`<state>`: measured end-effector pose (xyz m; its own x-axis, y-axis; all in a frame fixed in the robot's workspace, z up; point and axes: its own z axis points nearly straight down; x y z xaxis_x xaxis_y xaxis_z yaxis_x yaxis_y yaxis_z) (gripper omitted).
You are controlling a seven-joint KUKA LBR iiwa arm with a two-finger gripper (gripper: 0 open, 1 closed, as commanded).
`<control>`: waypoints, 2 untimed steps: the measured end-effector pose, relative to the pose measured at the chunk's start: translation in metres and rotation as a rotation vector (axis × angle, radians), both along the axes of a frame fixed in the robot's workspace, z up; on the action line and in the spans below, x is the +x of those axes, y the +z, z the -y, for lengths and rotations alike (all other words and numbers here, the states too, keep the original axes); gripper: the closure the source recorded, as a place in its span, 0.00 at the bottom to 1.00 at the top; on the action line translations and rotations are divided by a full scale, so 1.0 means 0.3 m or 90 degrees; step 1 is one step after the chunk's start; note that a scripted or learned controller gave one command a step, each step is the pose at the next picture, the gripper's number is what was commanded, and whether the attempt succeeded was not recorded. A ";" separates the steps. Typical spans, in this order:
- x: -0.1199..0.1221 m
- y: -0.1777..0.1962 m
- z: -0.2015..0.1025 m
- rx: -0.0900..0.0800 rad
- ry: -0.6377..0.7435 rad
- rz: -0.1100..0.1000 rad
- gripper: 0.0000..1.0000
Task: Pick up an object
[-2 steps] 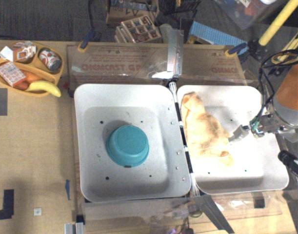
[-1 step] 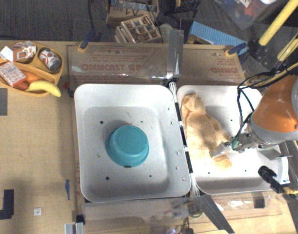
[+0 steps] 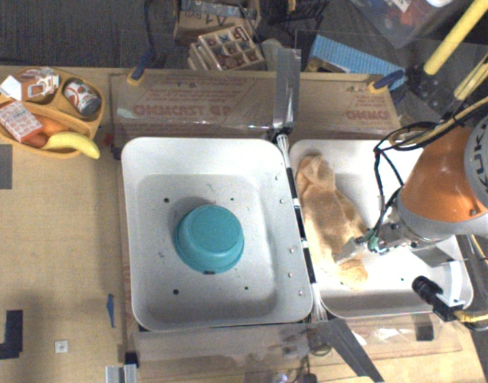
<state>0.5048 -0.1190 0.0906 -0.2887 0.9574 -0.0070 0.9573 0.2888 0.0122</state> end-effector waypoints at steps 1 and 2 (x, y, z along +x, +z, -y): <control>-0.053 0.030 -0.017 0.002 0.048 -0.010 0.00; -0.078 0.144 0.042 0.001 -0.001 -0.007 0.00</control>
<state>0.4815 -0.1317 0.1339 -0.2877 0.9577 -0.0025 0.9577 0.2878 0.0026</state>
